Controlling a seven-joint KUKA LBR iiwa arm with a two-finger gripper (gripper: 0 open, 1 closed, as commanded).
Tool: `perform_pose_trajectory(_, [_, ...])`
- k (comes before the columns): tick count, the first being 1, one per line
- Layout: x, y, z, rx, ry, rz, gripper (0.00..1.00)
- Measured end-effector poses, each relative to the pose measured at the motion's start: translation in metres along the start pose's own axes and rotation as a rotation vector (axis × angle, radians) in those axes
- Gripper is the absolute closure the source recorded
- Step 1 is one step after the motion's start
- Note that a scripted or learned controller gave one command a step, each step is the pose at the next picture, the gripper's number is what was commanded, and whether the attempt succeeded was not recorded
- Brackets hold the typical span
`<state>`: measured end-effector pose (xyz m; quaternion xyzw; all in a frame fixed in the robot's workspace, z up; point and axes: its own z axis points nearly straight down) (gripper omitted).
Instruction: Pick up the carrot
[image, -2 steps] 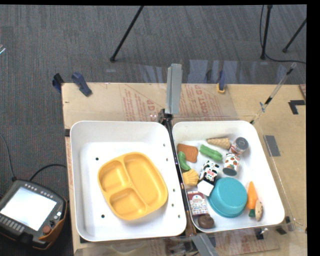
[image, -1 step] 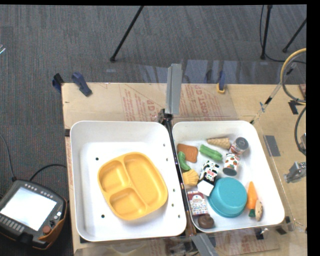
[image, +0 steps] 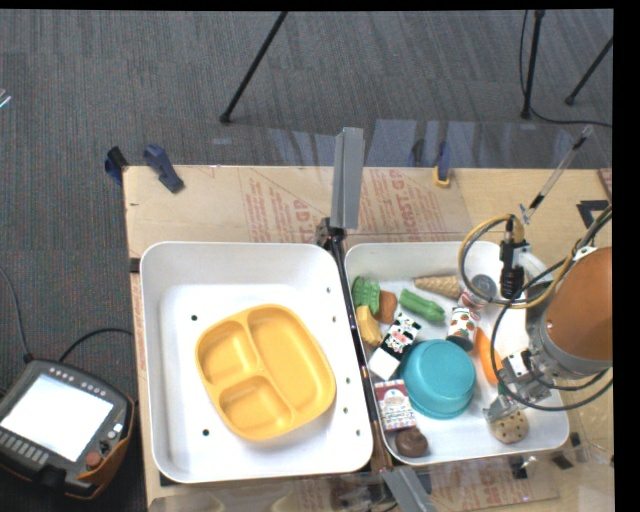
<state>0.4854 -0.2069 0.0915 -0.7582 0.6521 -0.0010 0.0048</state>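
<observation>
Carrot (image: 484, 356) lies in the right bin (image: 548, 436), an orange sliver wedged between the teal bowl (image: 439, 378) and the arm, mostly hidden. It looks like a light, stiff, smooth toy, likely to slip, so a pinch across its middle seems best. Whether the gripper (image: 507, 398) is spread or pressed together cannot be told. Around the carrot sit toy foods, a small carton (image: 394, 404) and a die (image: 509, 427). The left bin (image: 160, 300) holds a yellow divided plate (image: 264, 371).
</observation>
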Motion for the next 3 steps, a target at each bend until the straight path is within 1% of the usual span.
perform_pose_trajectory(1, [-0.01,-0.044,-0.182,0.002,0.007,-0.118,1.0])
perform_pose_trajectory(2, [-0.074,-0.131,-0.162,-0.009,-0.003,0.044,1.0])
perform_pose_trajectory(3, [0.004,-0.087,-0.097,-0.016,-0.001,0.12,1.0])
